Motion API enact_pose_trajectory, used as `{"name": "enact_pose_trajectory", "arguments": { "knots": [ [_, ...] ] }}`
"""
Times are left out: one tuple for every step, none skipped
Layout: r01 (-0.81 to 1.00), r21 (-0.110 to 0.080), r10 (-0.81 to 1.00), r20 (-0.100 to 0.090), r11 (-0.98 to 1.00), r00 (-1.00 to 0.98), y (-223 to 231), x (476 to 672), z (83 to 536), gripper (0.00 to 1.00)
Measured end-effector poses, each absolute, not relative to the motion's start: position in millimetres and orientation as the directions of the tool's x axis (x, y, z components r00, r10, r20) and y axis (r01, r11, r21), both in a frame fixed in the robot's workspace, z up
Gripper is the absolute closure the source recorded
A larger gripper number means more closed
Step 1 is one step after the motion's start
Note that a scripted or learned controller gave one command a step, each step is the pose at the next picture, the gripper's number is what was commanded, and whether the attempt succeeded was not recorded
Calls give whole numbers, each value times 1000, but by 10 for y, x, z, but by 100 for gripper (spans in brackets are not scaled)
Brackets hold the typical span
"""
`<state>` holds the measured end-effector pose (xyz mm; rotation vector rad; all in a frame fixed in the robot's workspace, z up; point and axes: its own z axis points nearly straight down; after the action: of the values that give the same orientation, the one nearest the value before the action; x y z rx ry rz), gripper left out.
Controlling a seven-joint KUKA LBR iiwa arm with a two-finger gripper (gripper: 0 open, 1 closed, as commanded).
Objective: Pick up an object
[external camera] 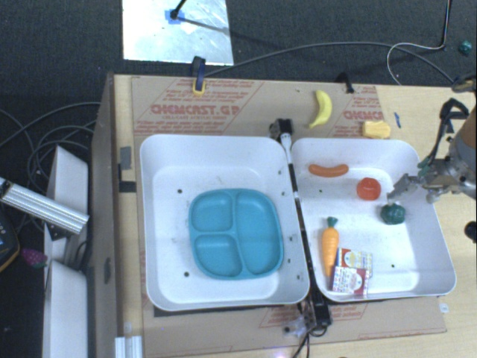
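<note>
At the right bin's far edge, the gripper (406,186) hovers above the toys.
In the camera view its fingers look parted around nothing, just above the dark green toy (393,214) and right of the red tomato (368,189). The sausage (329,170), carrot (330,246) and small box (350,271) share the right bin (428,274); a blue divided plate (236,233) sits in the left bin (168,200).

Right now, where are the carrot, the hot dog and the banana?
carrot (330,248): camera view, middle of its orange body.
hot dog (329,170): camera view, its middle.
banana (322,109): camera view, middle of its curve.
</note>
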<state>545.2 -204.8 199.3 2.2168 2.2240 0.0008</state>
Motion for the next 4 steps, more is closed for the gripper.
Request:
{"name": "enact_pose_trajectory", "arguments": {
  "knots": [
    [1000, 3, 1000, -1, 5, -5, -2061, 5820, 845, 0],
    [1000, 4, 1000, -1, 5, -5, -1592, 6358, 860, 0],
    [1000, 6, 1000, -3, 8, -8, -1601, 6365, 971, 100],
    [1000, 4, 1000, -3, 1, -1, -2078, 6175, 1533, 100]
  ]
}}
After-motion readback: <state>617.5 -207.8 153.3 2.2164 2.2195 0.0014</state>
